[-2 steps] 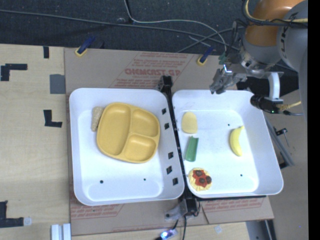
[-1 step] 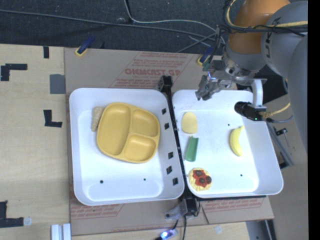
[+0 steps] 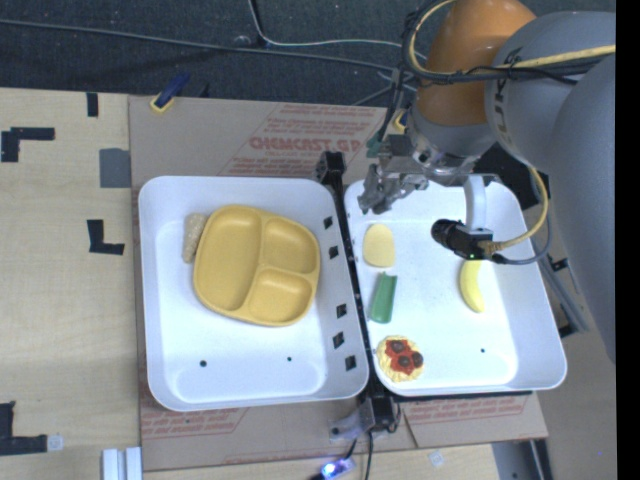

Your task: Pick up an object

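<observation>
In the right bin [image 3: 520, 353] lie a pale yellow oval piece [image 3: 379, 245], a green stick-shaped piece [image 3: 382, 297], a yellow banana [image 3: 472, 285] and a small pizza slice with red dots [image 3: 401, 358]. My gripper [image 3: 383, 197] hangs over the bin's far left corner, just above the pale oval piece, with nothing visible between its fingers. The grey arm with its orange band [image 3: 470, 33] reaches in from the upper right.
The left bin [image 3: 170, 368] holds a yellow divided plate [image 3: 256, 264] with a tan sponge-like piece [image 3: 192, 236] tucked under its left side. A black divider rail [image 3: 343, 288] runs between the bins. A black cable connector [image 3: 455, 235] hangs near the banana.
</observation>
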### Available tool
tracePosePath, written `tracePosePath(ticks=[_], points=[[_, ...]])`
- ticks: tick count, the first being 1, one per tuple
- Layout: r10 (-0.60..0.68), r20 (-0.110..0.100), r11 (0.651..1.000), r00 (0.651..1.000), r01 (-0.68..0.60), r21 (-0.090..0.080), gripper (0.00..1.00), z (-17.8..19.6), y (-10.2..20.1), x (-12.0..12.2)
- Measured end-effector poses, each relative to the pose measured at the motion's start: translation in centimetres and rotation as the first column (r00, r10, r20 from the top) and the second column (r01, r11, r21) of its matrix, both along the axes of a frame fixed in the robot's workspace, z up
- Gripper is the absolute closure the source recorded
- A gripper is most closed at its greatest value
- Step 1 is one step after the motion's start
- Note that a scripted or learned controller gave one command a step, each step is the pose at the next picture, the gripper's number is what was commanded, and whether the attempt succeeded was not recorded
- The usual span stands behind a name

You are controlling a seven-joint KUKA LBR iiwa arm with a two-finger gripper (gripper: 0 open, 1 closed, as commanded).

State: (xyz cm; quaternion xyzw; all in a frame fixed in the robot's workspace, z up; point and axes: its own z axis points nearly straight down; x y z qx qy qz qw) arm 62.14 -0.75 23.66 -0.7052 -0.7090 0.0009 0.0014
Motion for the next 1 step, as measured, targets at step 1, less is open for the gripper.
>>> tracePosePath(ticks=[1], points=[[0.0,0.0,1.0,1.0,0.0,0.0,1.0,-1.62,5.08,-0.43]])
